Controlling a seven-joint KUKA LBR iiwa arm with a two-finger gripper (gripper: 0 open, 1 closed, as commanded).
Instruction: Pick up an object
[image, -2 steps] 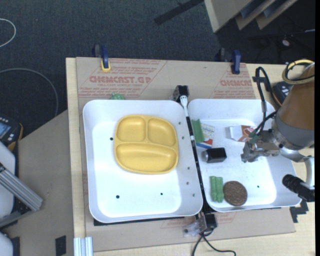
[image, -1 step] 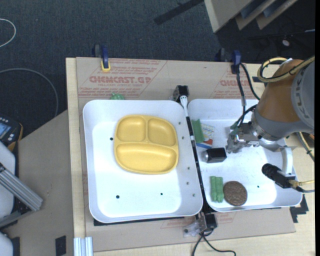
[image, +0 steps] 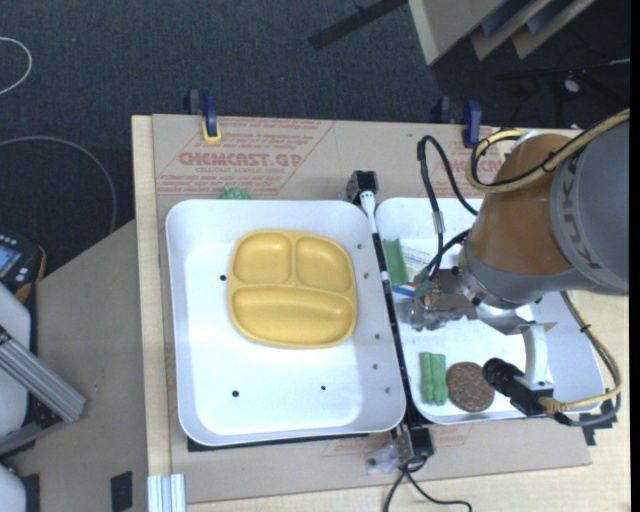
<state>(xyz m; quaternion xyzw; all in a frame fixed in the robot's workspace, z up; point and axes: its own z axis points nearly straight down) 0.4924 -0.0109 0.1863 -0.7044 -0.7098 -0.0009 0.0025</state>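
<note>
Camera view: your gripper (image: 432, 305) hangs low in the right bin (image: 575, 345), finger state untellable; centre it over one object before closing.

A brown board bench (image: 260, 150) carried two white bins side by side, the left bin (image: 200, 330) beside the right bin (image: 580, 350).

Divided plate (image: 293, 288) in L bin (image: 200, 330); cookie (image: 469, 386) w/ block (image: 432, 377) in R bin (image: 580, 345).
</note>
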